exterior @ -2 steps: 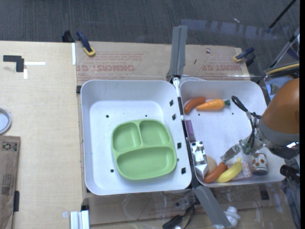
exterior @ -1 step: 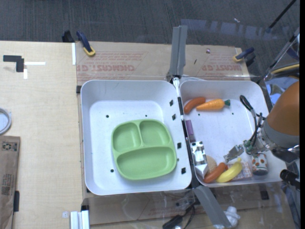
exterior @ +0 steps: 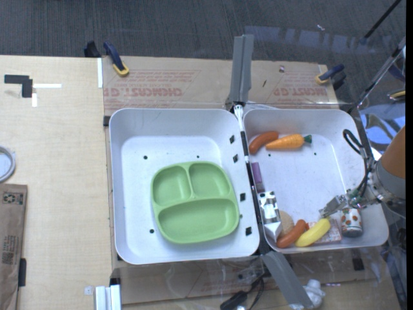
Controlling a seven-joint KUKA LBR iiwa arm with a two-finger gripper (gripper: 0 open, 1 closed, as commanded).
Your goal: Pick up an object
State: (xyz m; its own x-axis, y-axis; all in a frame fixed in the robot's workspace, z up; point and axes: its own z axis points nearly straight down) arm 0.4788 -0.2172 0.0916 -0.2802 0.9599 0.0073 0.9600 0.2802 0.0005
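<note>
White plastic forms both shallow bins on the tabletop (exterior: 51, 141). The left bin (exterior: 129, 141) carries a light green divided plate (exterior: 195, 202) with three compartments, lying flat near its middle. The right bin (exterior: 322, 154) holds the toy food: an orange carrot (exterior: 286, 142) with a green tip lies near the far wall, touching a red-orange sausage (exterior: 261, 141) just to its left. Along the near wall sit another red-orange sausage (exterior: 292, 234), a yellow banana (exterior: 313, 232) touching it, and a small white can with red marks (exterior: 352, 221) in the near right corner. A purple and white packet (exterior: 263, 199) lies against the left wall. The jaws (exterior: 342, 202) reach in from the right, low over the near right corner just beside the can; whether they are open or closed I cannot tell, and nothing is seen between them.
</note>
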